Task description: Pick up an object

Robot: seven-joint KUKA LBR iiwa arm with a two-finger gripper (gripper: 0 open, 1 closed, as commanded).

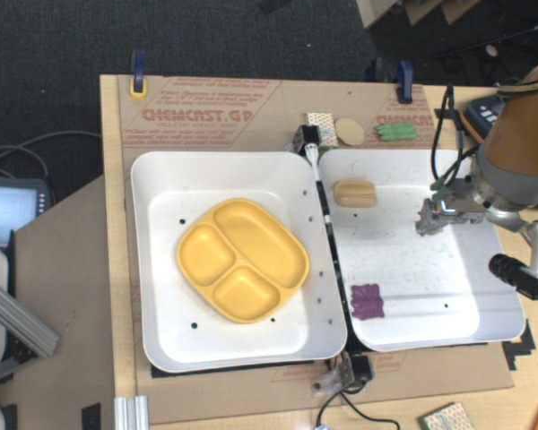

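- We see the claw (pixel 428 220) low over the right bin (pixel 484 321), near its upper right part; we cannot tell how it stands.
- A tan block (pixel 354 193) lies near that bin's top left, and a purple piece (pixel 367 301) lower left.
- The yellow divided plate (pixel 241 259) sits in the left bin (pixel 152 240).

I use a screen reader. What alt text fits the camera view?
A grey robot arm's gripper hovers over the right white bin, which holds a tan bread-shaped block and a purple grape-like cluster. The left white bin holds a yellow three-compartment plastic tray.
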